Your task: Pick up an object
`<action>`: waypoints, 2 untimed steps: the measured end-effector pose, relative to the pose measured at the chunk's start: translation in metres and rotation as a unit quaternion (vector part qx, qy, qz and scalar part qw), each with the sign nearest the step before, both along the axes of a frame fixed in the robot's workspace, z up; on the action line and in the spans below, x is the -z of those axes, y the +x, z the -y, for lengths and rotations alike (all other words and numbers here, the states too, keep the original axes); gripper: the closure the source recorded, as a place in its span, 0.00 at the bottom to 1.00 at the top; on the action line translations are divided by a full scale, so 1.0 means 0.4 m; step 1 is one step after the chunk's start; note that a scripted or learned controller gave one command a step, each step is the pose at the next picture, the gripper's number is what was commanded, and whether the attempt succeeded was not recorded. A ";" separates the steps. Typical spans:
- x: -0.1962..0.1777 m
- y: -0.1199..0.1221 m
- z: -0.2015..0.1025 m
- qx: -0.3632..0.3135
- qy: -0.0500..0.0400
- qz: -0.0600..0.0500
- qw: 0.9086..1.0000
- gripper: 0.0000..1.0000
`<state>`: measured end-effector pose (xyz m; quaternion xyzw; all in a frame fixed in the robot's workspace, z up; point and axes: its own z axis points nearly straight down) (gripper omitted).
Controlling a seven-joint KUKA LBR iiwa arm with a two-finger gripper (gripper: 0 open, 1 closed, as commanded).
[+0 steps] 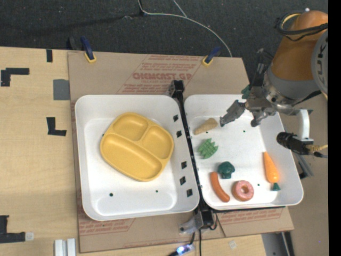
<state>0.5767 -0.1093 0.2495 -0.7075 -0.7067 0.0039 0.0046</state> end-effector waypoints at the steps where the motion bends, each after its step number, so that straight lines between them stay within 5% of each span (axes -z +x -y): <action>1: -0.013 0.005 0.000 -0.001 -0.001 0.005 1.000 0.00; 2: 0.142 0.015 -0.015 -0.001 0.000 0.002 1.000 0.00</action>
